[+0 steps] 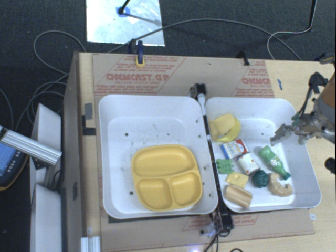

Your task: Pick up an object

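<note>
The right bin (pixel 294 112) holds several small toys: a yellow banana-like piece (pixel 226 127), a blue and red packet (pixel 234 148), a white can (pixel 247 163), a green bottle (pixel 274 160), a green leafy piece (pixel 224 166), a yellow wedge (pixel 237 179), a dark teal ball (pixel 259 178), a bread roll (pixel 238 195) and a tan pastry (pixel 280 186). My gripper (pixel 287 131) hangs over the bin's right side, just above and right of the green bottle, with nothing seen in it.
The left bin (pixel 113 140) carries a yellow divided tray (pixel 167 176) in its front half. A black divider (pixel 207 140) runs between the bins. Cardboard lies under both, with cables and a blue clamp (pixel 139 51) at the back.
</note>
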